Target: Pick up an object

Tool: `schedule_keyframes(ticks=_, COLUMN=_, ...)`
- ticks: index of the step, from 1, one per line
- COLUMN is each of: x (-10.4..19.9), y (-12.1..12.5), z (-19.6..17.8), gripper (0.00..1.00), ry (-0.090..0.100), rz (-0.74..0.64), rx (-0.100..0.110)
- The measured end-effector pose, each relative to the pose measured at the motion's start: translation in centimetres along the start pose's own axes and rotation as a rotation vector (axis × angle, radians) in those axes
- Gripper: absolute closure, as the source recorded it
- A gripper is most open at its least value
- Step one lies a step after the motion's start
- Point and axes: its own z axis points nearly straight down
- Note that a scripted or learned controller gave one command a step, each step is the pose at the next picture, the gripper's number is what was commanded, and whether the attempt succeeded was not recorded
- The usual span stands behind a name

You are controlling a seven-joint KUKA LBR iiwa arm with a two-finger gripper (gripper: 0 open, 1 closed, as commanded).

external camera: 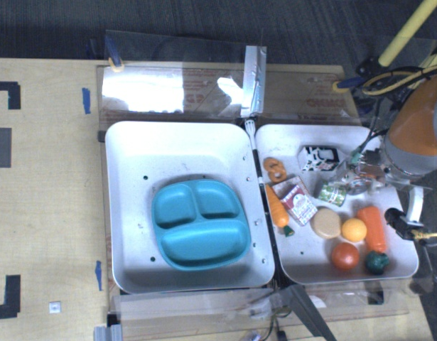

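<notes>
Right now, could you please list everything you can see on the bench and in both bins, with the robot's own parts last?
Shallow white bins: two, white, side by side; left bin, right bin.
Turquoise plastic divided plate: one, left bin, centre.
Brown pretzel-shaped toy: one, right bin, upper left.
Orange toy carrot: one, along the right bin's left wall.
Red-and-white packet: one, beside the carrot.
Black-and-white spotted toy: one, right bin, top.
Beige round bun: one, right bin, middle.
Yellow-orange ball: one, right of the bun.
Red tomato: one, front.
Long orange vegetable with dark green end: one, right side.
Grey arm with orange band: one, over the right bin's right edge.
</notes>
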Motion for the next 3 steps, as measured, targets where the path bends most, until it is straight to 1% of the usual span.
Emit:
schedule_keyframes(ticks=1, x=2.7, y=5.8, z=2.5, gripper=0.00, ry=0.006, rz=0.004, rx=0.064)
schedule_keyframes(ticks=2, x=1.5, y=8.9, z=0.5, gripper=0.00, ry=0.020, rz=-0.170, rx=0.098)
schedule_keyframes(ticks=3, x=3.1, y=5.9, z=2.8, gripper=0.00, ry=0.017, rz=-0.178, rx=0.054)
